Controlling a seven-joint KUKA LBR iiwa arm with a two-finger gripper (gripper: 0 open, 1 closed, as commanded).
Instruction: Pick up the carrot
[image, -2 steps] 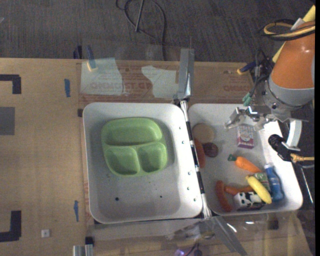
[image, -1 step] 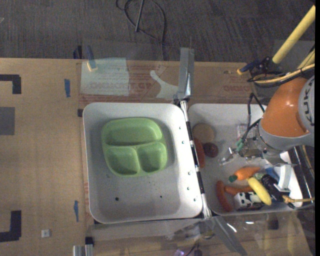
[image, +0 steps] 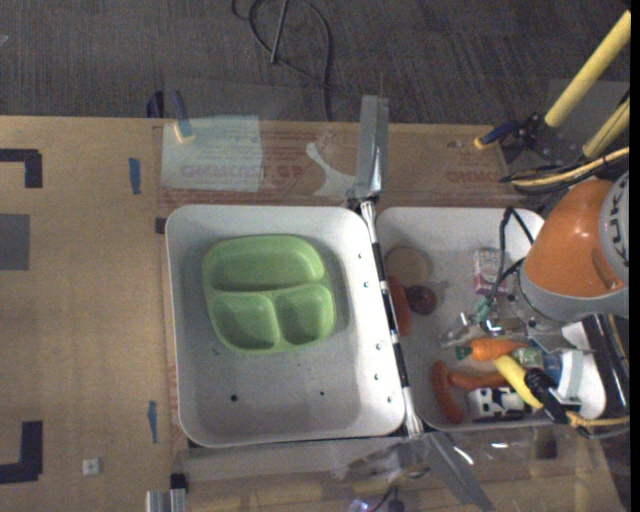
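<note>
Camera view: left bin (image: 190, 300) holds a green tray (image: 268, 292) with three compartments. Right bin (image: 440, 240), partly covered by the arm (image: 575, 255): carrot (image: 492, 349) lying near its middle, just under the gripper (image: 480, 325); whether the gripper is spread or pinching cannot be made out among the clutter. Also a tan disc (image: 407, 264), a dark ball (image: 422, 298), red sausages (image: 446, 390) and a banana (image: 516, 377), partly overlapped.

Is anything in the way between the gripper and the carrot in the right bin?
Nothing visible separates them: the gripper sits just above the carrot. But the carrot is crowded, with a yellow banana-like piece and an orange piece right beside it.
</note>
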